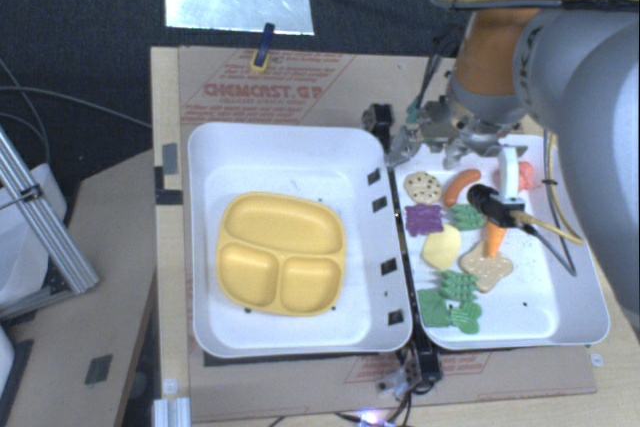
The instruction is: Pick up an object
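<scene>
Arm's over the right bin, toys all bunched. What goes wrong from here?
1. Toys in the right bin lie packed: cookie, purple piece and sausage nearly touch, so the claw may nudge neighbours or pinch two at once.
2. The claw hangs close to the bin's far wall; coming down there, it might clip the rim.

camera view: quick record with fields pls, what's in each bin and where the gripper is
left bin: shallow white left bin holding a yellow three-compartment plastic plate
right bin: shallow white right bin holding small toy foods
toy foods: round chocolate-chip cookie, orange-red sausage, purple ridged piece, orange carrot, green leafy pieces
gripper: two-finger gripper over the far end of the right bin
task status: no object seen lifted
</scene>
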You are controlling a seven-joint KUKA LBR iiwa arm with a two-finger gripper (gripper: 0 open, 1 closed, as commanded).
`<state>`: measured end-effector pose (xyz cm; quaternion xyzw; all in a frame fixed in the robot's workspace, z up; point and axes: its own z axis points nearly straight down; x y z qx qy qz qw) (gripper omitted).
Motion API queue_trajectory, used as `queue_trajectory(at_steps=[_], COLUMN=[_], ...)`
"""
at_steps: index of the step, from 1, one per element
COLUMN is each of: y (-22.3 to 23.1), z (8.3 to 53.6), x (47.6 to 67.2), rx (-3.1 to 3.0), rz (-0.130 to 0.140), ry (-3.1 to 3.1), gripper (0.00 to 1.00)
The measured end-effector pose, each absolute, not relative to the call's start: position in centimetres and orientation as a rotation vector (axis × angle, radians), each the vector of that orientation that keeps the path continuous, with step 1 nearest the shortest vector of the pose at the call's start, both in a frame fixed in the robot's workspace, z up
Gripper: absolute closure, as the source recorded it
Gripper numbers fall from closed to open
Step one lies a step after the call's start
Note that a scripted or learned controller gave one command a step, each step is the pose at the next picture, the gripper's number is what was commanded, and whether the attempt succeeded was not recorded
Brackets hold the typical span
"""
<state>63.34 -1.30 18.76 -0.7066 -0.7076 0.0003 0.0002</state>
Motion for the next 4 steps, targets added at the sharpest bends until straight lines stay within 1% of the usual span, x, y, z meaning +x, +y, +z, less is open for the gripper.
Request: queue_trajectory(at_steps=[1, 2, 3, 4], y=[6.8, 0.3, 1.5, 2.6], z=[15.4, 18.6, 18.4, 18.5], x=[66.3, 66.1, 62.5, 66.2], rx=[-2.244, -2.225, -2.220, -2.219], rz=[-0.011, -0.003, 0.001, -0.005], ry=[-2.232, -2.222, -2.222, -2.227], gripper=[0.00, 0.00, 0.00, 0.00])
